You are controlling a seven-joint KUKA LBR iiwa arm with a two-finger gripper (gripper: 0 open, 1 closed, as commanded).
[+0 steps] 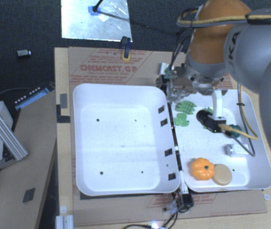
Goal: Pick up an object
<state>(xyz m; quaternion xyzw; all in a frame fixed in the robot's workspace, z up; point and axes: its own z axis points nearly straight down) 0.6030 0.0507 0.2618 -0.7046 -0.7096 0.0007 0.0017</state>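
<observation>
My gripper [174,93] hangs over the far left corner of the right bin [254,142], close to the wall between the two bins. Just right of it and below lie two green leafy pieces, one [186,106] next to the gripper and a darker one [181,120] nearer the front. An orange pumpkin [202,169] sits at the front of the right bin, with a tan round disc [222,174] touching its right side. A small grey piece [228,150] lies behind the disc.
The left bin [121,137] stands beside the right one, joined by black clips along the shared wall. Both rest on a cardboard sheet [106,66]. The grey arm with its orange band fills the upper right above the right bin.
</observation>
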